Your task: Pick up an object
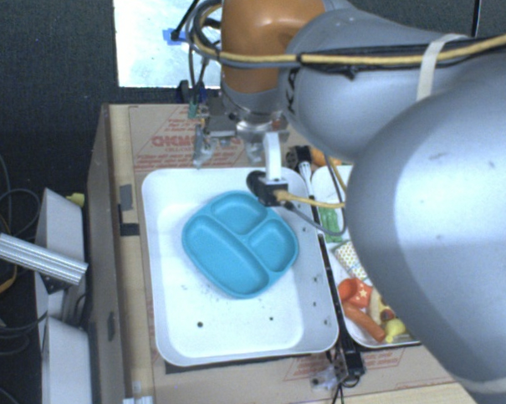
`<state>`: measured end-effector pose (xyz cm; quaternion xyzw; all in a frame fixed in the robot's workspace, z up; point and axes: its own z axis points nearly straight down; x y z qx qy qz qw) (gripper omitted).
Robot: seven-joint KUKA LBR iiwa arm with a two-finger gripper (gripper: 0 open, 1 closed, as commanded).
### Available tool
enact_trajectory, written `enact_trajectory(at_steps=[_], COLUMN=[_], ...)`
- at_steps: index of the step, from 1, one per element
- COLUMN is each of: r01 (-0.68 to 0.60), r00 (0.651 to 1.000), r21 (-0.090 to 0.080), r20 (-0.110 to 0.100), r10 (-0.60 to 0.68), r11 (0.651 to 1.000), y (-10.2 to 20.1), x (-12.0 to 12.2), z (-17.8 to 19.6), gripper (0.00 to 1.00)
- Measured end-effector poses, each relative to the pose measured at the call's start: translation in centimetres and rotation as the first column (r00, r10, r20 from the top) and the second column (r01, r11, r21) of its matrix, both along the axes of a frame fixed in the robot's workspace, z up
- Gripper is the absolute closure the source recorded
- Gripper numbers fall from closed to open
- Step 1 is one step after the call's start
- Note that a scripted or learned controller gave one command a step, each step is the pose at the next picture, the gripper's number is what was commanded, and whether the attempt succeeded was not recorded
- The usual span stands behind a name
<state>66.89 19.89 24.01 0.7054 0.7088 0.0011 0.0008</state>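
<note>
Blue plate lies with long axis upper-left to lower-right; jaws' state unclear.

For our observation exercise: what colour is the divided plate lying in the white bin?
The plate is light blue, seen in the camera view.

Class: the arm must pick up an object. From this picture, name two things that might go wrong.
The hand sits by the left bin's far rim, so lowering there may hit it. The blue divided plate lies flat and wide; a grasp may slip off.
</note>
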Motion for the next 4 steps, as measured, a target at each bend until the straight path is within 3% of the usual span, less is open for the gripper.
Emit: enact_trajectory(at_steps=[1,2,3,4], r01=[0.004,0.001,0.0,0.005], r00=[1.0,1.0,1.0,1.0], r21=[0.0,0.0,0.001,-0.002], r20=[-0.005,-0.005,0.001,-0.008], r10=[-0.004,-0.001,0.0,-0.005], r11=[1.0,1.0,1.0,1.0], y=[0.6,3.4,2.8,2.4], x=[-6.5,-11.8,-13.5,-13.9], z=[-6.4,-12.0,1.0,-14.3], gripper=[0.0,0.0,0.0,0.0])
